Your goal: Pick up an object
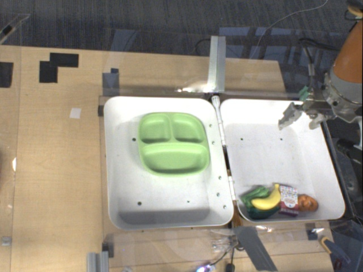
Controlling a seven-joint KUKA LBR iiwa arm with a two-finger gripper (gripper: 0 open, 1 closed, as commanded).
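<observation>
**Bench, Bins and End Effector Position**

Light wood bench [51, 169] with black markings at far left; dark ribbed flooring beyond far edge. Two shallow white bins side by side, separated by a metal divider [222, 146]. Left bin [122, 208]: green sectioned tray [173, 143] near centre. Right bin [266, 152]: small cluster in near corner, comprising yellow banana [266, 200], dark green item [255, 192] touching it, printed packet [289, 198] and orange-brown item [308, 203] just beside. End effector [302, 116] above far right edge of right bin, well apart from cluster; fingers spread, nothing between them. White cable [295, 13] trailing across floor behind.
</observation>
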